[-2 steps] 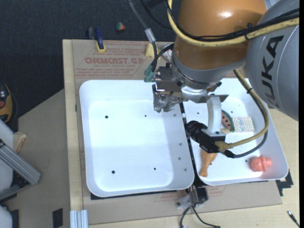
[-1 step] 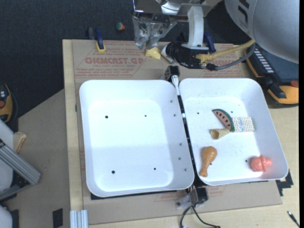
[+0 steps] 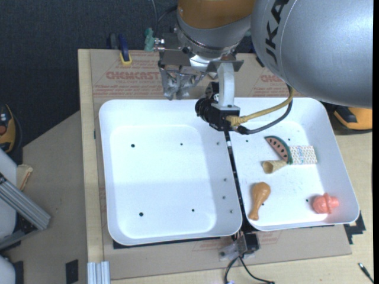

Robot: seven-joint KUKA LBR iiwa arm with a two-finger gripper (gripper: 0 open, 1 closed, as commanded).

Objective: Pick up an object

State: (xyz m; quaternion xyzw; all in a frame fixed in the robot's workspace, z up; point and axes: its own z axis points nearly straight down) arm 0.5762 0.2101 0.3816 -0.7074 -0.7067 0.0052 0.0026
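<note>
Two white bins sat side by side, and going left to right: the left bin (image 3: 160, 176) had nothing in it that I could see, with the gripper (image 3: 177, 87) hanging just past its far rim, over the cardboard base (image 3: 118, 76) rather than over either bin. My guess is it was parked high, between tries. The jaws looked pointed down with nothing visible between them, but how far apart they stood was too murky to call, so I couldn't tell. All the pickable stuff was in the right bin (image 3: 331, 135), well away from the gripper: a drumstick toy (image 3: 258, 198) nearest the left bin, then a cone (image 3: 272, 166), a watermelon slice (image 3: 278, 148), a patterned white block (image 3: 303, 154), and a pink toy (image 3: 324, 203) farthest out.
</note>
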